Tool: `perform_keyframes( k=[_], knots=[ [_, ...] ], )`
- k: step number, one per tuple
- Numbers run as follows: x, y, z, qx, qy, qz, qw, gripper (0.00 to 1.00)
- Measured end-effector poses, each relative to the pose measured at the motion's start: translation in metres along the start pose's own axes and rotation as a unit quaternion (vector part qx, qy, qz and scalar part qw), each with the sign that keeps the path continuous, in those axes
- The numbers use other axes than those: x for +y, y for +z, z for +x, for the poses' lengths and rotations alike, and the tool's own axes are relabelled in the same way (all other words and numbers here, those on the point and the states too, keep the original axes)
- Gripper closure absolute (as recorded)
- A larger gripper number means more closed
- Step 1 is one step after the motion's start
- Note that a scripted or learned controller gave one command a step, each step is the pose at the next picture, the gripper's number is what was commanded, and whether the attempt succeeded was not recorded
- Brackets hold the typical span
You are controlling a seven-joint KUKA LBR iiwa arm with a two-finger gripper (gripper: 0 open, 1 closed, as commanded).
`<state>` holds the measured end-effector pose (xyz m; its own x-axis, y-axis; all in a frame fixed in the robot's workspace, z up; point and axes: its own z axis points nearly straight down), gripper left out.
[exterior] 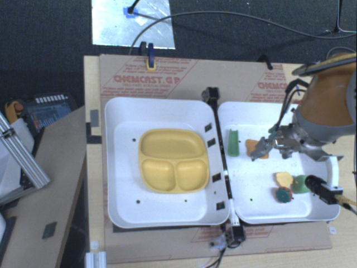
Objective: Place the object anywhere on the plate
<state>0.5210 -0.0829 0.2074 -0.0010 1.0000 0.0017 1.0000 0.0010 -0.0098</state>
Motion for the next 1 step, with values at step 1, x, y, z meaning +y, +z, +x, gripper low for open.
perform_keyframes(
  k=[1],
  knots=[
    [0.0025, -0.0051, -0.0001, -0.001, -0.001, -0.006, 1.0, 0.0]
  ],
)
